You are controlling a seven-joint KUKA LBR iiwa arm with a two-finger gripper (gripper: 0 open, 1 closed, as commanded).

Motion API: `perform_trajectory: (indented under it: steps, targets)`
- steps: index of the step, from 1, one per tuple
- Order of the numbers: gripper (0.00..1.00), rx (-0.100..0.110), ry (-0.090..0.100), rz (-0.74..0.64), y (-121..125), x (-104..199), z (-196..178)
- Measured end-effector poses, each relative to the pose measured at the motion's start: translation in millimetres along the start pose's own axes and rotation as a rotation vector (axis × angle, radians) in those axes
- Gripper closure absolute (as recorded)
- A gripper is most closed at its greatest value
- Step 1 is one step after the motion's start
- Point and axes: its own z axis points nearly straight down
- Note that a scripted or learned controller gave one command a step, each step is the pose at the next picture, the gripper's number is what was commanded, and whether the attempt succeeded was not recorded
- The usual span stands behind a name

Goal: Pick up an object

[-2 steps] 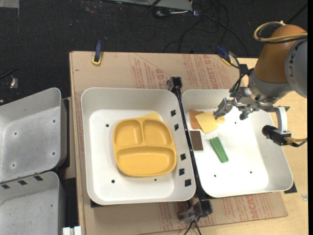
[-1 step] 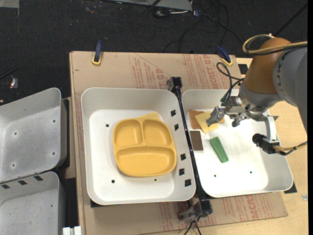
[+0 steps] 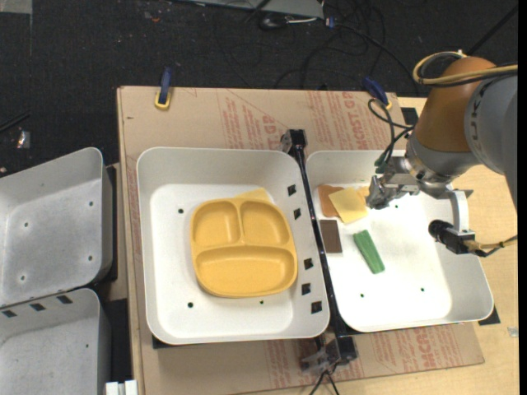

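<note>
Yellow tray [image 3: 244, 249]: lying in the left bin [image 3: 156, 220], well apart from the gripper.
Writing: red print on the cardboard [image 3: 247, 113] is showing, too faint to be read.
Yellow block [image 3: 348, 205]: lying in the right bin [image 3: 428, 303], touching the gripper's left side.
Green stick [image 3: 370, 251]: lying below-left of the gripper, long axis slanting.
Gripper [image 3: 380, 194]: being held low at the block's edge; grip state cannot be told.

Bright even overhead light, white bins [image 3: 165, 179] slightly glaring, soft shadows, dark floor, mild graininess
</note>
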Motion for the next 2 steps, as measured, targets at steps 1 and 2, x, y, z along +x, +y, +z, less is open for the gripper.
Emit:
perform_trajectory:
  steps: [1, 2]
  targets:
    - [1.0, -0.005, 0.0, -0.005, 8.1, 4.8, -60.6]
    - [1.0, -0.004, -0.001, -0.005, 9.4, 4.6, -112.4]
